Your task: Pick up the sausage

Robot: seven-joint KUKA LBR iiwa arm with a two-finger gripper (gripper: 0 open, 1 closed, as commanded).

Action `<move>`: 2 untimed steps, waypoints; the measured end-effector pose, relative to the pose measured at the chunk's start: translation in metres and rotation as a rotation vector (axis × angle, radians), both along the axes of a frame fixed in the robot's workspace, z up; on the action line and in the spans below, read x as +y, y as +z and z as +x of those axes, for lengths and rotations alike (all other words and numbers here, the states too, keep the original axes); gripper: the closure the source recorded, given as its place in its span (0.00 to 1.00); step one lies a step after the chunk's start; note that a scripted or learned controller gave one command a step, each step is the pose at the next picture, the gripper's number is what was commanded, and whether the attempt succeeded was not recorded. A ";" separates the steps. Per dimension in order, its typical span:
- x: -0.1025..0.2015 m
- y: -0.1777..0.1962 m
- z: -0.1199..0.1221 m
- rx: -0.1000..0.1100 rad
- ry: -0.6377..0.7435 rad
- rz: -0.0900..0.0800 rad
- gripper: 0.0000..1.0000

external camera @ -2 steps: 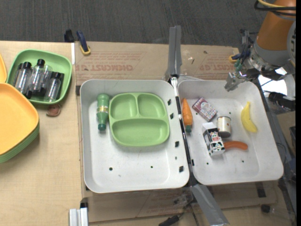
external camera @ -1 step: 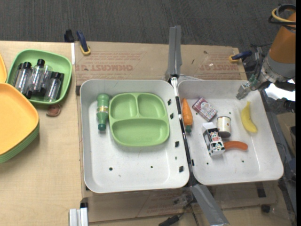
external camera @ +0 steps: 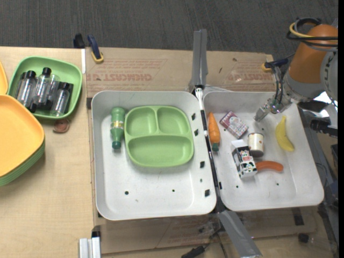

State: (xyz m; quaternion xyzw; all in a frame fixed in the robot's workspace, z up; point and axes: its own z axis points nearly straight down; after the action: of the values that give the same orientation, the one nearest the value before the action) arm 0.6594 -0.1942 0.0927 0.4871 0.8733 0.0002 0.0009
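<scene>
At the far left edge of the frame sits a stack of orange plates (external camera: 16, 138), and above it a green tray (external camera: 72, 74) holding small dark-capped bottles (external camera: 43, 90). The left bin (external camera: 102, 198) fills the middle of the frame; a green bottle (external camera: 116, 127) lies along its left side, just beside a green divided plate (external camera: 158, 136).

In the right bin (external camera: 306, 192), a carrot (external camera: 214, 129) lies against the left wall. To its right come a pink packet (external camera: 234, 124), a small printed carton (external camera: 244, 162) and a little can (external camera: 256, 143) close together. The sausage (external camera: 269, 166), orange-red, lies in the lower middle of this bin, touching the carton's right side. A banana (external camera: 283, 134) lies nearer the right wall.

The gripper (external camera: 267, 110) hangs over the upper part of the right bin, well apart from the sausage, grasping nothing; whether it is released or clenched cannot be told.
</scene>
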 end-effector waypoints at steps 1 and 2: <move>-0.024 0.000 -0.041 0.001 -0.342 0.005 1.00; -0.021 0.000 -0.061 0.003 -0.641 0.010 1.00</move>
State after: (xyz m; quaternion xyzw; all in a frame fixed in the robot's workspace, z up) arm 0.5985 -0.2152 0.0928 0.7374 0.6754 0.0035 -0.0026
